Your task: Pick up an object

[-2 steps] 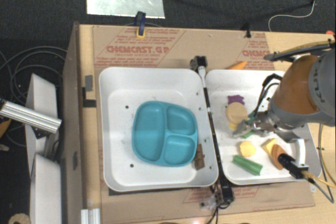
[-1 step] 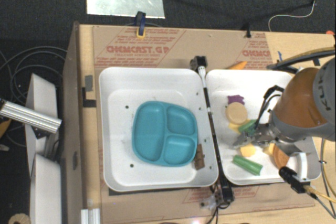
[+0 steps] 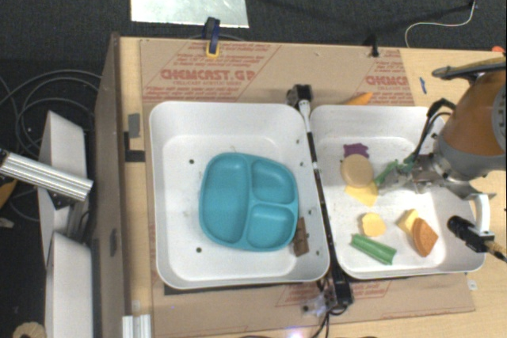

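The right bin (image 3: 396, 123) holds several toy foods. A purple piece (image 3: 355, 150) lies above a tan round piece (image 3: 357, 169), and a yellow slab (image 3: 363, 194) sits below that one. A yellow disc (image 3: 372, 225), a long green piece (image 3: 374, 248), a yellow wedge (image 3: 407, 218) and an orange-brown piece (image 3: 425, 237) lie toward the front. My gripper (image 3: 408, 174) is low in this bin, right beside a green leafy piece (image 3: 387, 170). Whether it touches or holds that piece is unclear.
The left bin (image 3: 182, 131) bears a blue divided plate (image 3: 247, 202). A small brown item (image 3: 301, 237) lies at that bin's front right edge. An orange carrot-like piece (image 3: 358, 99) rests on the cardboard behind the right bin. The arm's orange band (image 3: 475, 115) hangs over the right bin's far right side.
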You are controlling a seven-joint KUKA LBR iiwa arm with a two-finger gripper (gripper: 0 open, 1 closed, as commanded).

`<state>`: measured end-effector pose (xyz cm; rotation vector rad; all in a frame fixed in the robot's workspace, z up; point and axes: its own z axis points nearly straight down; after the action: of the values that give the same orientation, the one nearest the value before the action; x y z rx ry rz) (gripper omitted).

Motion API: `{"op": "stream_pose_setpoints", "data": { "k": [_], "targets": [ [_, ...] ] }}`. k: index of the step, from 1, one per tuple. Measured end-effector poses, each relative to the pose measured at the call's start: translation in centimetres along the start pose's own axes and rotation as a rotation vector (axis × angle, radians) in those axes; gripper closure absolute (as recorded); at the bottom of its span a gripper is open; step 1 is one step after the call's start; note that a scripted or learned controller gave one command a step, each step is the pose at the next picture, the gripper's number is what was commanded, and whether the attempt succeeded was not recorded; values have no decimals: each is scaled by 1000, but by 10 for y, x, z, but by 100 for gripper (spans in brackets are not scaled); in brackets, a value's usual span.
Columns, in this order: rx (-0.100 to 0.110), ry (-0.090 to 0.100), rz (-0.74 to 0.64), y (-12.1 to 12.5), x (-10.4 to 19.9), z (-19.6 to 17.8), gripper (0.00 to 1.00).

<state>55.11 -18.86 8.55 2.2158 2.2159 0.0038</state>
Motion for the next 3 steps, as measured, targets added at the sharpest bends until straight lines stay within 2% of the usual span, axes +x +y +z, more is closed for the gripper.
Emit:
{"op": "stream_pose_setpoints", "data": {
  "k": [1, 2, 3],
  "targets": [
    [11, 4, 4, -68, -20, 1, 0],
    [3, 5, -12, -20, 73, 1, 0],
    [9, 5, -2, -46, 83, 1, 0]
  ]
}}
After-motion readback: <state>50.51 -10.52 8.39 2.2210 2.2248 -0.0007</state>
